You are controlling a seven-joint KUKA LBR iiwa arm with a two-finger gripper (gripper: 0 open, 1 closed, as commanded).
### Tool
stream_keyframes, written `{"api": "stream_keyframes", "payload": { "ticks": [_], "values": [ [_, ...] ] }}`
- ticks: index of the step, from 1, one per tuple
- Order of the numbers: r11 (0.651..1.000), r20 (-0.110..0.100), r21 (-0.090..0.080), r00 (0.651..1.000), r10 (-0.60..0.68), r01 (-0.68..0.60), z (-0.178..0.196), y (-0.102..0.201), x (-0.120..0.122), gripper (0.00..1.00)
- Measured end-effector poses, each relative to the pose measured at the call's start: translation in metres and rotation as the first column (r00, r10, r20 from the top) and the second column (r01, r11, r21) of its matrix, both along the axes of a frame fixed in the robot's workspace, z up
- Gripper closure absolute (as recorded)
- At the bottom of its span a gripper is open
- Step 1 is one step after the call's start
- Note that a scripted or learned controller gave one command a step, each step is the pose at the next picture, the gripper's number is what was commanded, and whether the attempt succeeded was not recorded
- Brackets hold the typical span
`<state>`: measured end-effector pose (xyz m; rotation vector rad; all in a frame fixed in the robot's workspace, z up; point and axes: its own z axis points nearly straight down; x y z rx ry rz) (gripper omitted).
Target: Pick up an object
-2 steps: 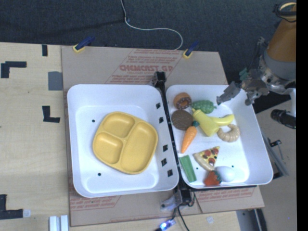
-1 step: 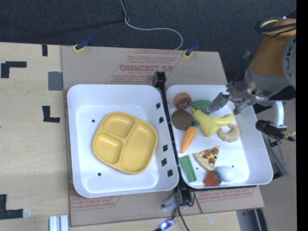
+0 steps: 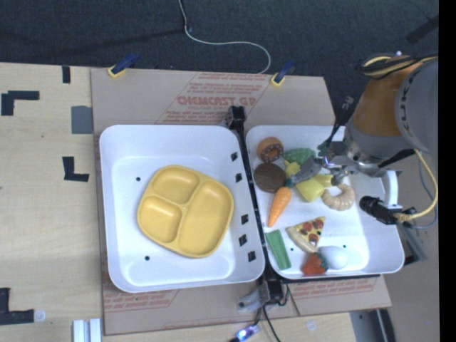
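The right bin [image 3: 377,251] holds several toy foods. Among them are a carrot [image 3: 279,205], a dark brown round piece [image 3: 269,177], a small brown bun [image 3: 270,149], a green leafy piece [image 3: 299,155], a yellow piece [image 3: 311,188], a beige ring [image 3: 339,197], a pizza slice [image 3: 308,234], a green stick [image 3: 278,250], a red strawberry [image 3: 313,264] and a white egg [image 3: 335,257]. My gripper [image 3: 319,168] hangs low over the upper middle of this bin, just above the yellow piece and beside the green one. Whether it touches either is unclear.
A yellow divided plate [image 3: 185,210] lies in the left bin [image 3: 117,162]. The black divider clips [image 3: 244,191] run between the two bins. The arm's grey body and orange band [image 3: 381,105] cover the right bin's far right corner. A cable [image 3: 420,205] loops at the right.
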<state>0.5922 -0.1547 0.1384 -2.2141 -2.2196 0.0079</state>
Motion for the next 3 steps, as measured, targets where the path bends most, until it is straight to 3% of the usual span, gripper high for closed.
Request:
{"api": "stream_keyframes", "payload": {
  "ticks": [1,2,3],
  "values": [
    [1.0,0.009,-0.002,1.0,0.0,0.0,-0.051,0.001,0.001,0.0],
    [1.0,0.008,-0.001,1.0,0.0,0.0,-0.04,0.002,0.001,1.0],
    [1.0,0.011,-0.001,1.0,0.0,0.0,0.008,0.009,0.009,1.0]
  ]
}}
